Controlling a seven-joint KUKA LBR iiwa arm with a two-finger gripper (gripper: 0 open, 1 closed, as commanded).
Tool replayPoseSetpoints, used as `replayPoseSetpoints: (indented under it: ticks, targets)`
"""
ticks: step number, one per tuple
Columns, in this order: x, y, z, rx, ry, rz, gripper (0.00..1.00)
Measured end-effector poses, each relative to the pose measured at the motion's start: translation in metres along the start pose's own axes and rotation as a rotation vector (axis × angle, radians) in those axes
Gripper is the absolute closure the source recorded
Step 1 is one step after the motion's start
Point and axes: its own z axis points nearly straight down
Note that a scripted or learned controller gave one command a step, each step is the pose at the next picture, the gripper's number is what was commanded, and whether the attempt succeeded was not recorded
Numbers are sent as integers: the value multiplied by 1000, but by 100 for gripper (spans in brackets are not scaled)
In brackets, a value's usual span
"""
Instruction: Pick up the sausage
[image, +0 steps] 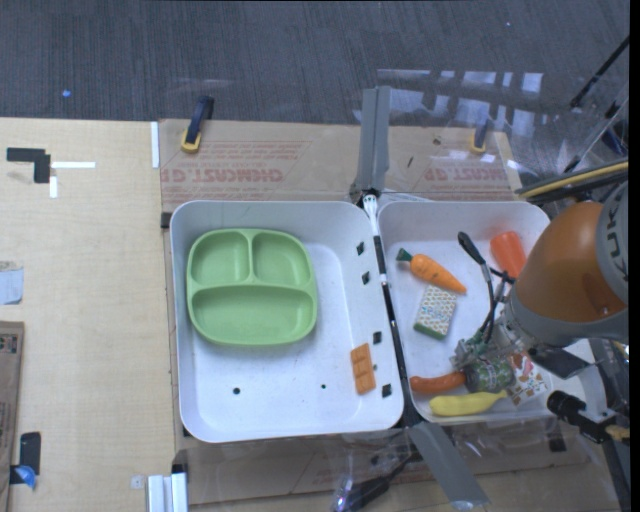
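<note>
Where dark carpet (250, 50) ends, wooden bench (80, 300), two white bins (290, 420), brown cardboard (300, 160).

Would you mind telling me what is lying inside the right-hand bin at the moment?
The right bin holds a carrot, a checkered sponge, a red sausage and a yellow banana. The arm covers the bin's right part, hiding whatever lies there.

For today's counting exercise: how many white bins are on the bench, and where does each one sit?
2. The left bin sits mid-bench and holds a green divided plate. The right bin adjoins it and holds the toy food, under the arm; nothing suggests a hidden third.
</note>
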Motion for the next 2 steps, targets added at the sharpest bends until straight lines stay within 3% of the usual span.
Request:
replayPoseSetpoints:
  ticks: [1, 2]
  targets:
    - [0, 0, 0, 0, 0, -1, 0]
    - [0, 0, 0, 0, 0, -1, 0]
